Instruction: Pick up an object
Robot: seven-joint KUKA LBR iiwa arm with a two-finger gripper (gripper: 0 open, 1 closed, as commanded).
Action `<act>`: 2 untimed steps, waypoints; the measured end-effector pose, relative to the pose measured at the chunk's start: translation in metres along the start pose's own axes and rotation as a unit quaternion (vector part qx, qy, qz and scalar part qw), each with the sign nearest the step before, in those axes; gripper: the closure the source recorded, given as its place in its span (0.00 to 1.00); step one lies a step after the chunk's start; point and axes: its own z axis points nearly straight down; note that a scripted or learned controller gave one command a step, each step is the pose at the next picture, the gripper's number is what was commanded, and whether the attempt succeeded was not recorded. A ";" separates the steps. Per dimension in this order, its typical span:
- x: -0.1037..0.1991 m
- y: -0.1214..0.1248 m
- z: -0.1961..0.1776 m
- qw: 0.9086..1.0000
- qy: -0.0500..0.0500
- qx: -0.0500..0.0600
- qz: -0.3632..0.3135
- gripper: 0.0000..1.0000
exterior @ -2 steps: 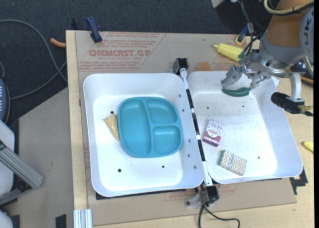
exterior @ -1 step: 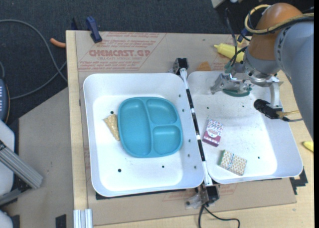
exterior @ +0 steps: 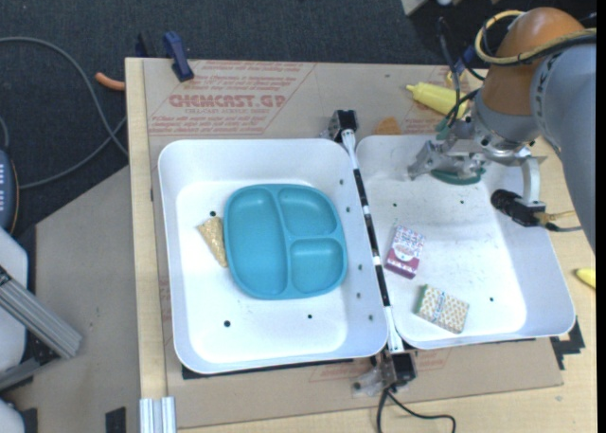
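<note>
My gripper (exterior: 447, 162) hangs low over the far edge of the right bin (exterior: 530, 298), below the arm's orange band. In that bin lie a small pink and white packet (exterior: 406, 251) near the middle and a tan, speckled packet (exterior: 442, 308) closer to the front; both are well clear of the gripper, toward the near side. The left bin (exterior: 189, 327) holds a teal divided plate (exterior: 284, 240). A tan, sponge-like piece (exterior: 213, 238) rests against the plate's left edge.
A yellow object (exterior: 431, 95) and a small orange bit (exterior: 386, 125) lie on the board behind the right bin. A blue clamp (exterior: 177, 55) sits at the board's far left corner. The divider (exterior: 367, 232) between the bins carries black clips.
</note>
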 end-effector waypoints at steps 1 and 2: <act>-0.002 0.002 -0.012 1.000 -0.003 -0.003 0.000 1.00; -0.001 0.001 -0.011 1.000 -0.003 -0.003 0.000 0.00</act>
